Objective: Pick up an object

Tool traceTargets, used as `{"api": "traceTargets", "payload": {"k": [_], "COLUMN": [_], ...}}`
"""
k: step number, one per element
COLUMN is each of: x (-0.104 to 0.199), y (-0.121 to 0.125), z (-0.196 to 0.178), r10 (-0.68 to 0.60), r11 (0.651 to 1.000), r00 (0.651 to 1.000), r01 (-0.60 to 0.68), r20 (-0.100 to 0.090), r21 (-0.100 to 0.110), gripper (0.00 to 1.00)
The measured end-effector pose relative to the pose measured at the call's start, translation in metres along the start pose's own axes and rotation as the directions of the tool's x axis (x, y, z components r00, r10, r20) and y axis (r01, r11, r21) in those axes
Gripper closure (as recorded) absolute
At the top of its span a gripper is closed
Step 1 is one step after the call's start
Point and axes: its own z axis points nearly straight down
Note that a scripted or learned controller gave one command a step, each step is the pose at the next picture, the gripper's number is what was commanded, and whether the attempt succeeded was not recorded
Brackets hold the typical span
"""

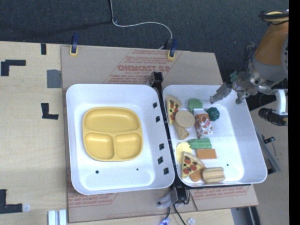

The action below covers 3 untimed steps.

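The right bin (243,139) holds several toy foods. Among them are a pizza slice (172,108), a beige round cookie (184,119), a green piece (194,104), a dark green broccoli (213,113) and a red and white carton (202,124). Toward the front lie a green pod (200,143), an orange block (206,153), a second pizza slice (190,164) and a bread roll (212,174). My gripper (228,97) hangs over the bin's back right corner, up and right of the broccoli. It is open with nothing between its fingers.
The left bin (77,97) carries a yellow divided plate (112,132). A black hinge strip (161,125) runs between the bins. Two clamps (74,45) (172,48) pin the cardboard at the back. A white cable (140,25) loops behind.
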Motion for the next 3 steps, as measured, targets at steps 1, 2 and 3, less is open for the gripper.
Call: {"api": "traceTargets", "payload": {"k": [1, 2, 3], "x": [0.021, 0.069, 0.071], "y": [0.0, 0.044, -0.04], "z": [0.117, 0.113, 0.113], "r10": [0.001, -0.004, 0.001], "r11": [1.0, 1.0, 1.0], "r00": [1.0, 1.0, 1.0], "r01": [-0.001, 0.004, -0.001], "r20": [0.003, 0.002, 0.001], "r21": [-0.006, 0.0, -0.002], "gripper": [0.0, 0.0, 0.0]}}
